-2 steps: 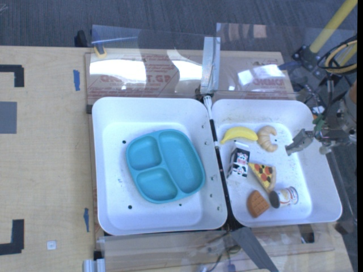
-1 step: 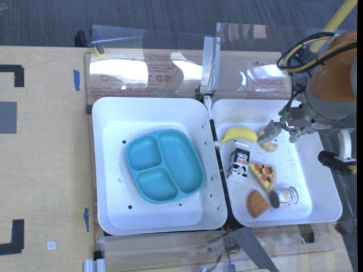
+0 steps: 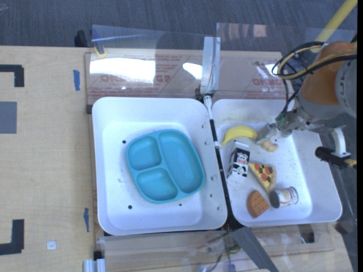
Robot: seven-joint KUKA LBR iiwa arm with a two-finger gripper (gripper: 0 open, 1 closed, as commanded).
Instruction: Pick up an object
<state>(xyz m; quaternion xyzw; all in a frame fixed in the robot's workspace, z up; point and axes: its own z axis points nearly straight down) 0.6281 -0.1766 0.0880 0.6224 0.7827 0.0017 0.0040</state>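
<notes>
A: What is seen on the worktop (image 3: 45, 152), from the largest thing down?

B: Two white bins are set side by side. The left bin (image 3: 108, 123) is taken up by a blue divided plate (image 3: 164, 164) with three compartments, laid near its middle. The right bin (image 3: 317, 197) is where the small items are gathered.

A: Which items are found there?

B: A yellow banana (image 3: 239, 133) is laid near the bin's far left corner. Just below it a small black-and-white carton (image 3: 240, 162) is seen, and beside that a pizza slice toy (image 3: 263, 174). Toward the near edge a brown cookie-like piece (image 3: 257, 203) is placed, with a small can (image 3: 285, 196) lying on its side just beside it. A small pale object (image 3: 269, 145) is seen right of the banana.

A: And the arm?

B: The end effector (image 3: 271, 132) is lowered at the bin's far side, between the banana and the pale object. Whether its fingers are spread or pressed together cannot be told, and nothing is seen gripped.
</notes>
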